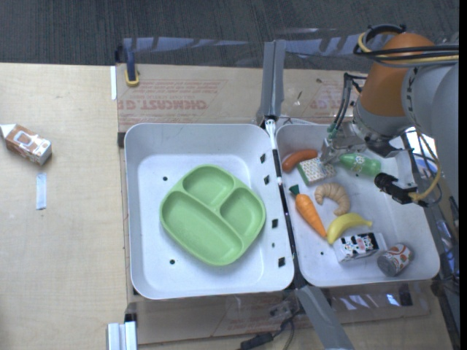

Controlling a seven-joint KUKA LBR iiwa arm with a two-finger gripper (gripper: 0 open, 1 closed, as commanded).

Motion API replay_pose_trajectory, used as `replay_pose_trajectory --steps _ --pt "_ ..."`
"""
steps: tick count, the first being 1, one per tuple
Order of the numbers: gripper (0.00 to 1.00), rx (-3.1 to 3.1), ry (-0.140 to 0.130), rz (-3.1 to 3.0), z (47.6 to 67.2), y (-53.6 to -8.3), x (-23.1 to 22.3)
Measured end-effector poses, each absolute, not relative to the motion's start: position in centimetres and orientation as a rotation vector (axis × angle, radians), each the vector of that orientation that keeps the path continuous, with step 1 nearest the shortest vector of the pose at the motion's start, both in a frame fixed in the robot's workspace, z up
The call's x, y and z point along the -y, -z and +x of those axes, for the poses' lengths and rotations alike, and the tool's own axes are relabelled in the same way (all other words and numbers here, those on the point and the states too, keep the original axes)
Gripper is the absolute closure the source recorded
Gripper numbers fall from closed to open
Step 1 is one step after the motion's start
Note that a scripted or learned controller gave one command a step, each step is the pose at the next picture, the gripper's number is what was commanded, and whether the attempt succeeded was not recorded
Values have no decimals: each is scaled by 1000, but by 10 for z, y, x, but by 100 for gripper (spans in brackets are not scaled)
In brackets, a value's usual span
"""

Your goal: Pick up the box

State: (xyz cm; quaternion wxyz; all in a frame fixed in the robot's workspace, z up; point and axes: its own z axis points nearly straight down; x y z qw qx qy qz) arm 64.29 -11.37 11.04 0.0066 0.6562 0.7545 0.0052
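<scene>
A small black-and-white box (pixel 358 246) lies in the right bin (pixel 423 268) near its front edge, between a banana (pixel 347 225) and a brown-patterned can (pixel 395 259). My gripper (pixel 327 154) hangs low at the back of that bin, over a tan waffle-like piece (pixel 311 170) and beside a green bottle (pixel 359 164). It is well behind the box and apart from it. The wrist hides what lies under the gripper tip.
The right bin also holds a red sausage (pixel 298 158), a croissant (pixel 333 195) and a carrot (pixel 309 212). A green divided plate (pixel 212 214) sits in the left bin (pixel 146 268). A small orange-and-white carton (pixel 28 144) lies on the bench far left.
</scene>
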Motion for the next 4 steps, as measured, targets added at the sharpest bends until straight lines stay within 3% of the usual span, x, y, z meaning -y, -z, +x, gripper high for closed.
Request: replay_pose_trajectory --steps 1,2,3,4 --pt "0 -2361 -16 2053 643 -110 114" --pt "0 -2348 -12 2069 631 -99 113" --pt "100 -2345 -13 2067 632 -110 114" --pt "0 -2345 -13 2067 632 -110 114"
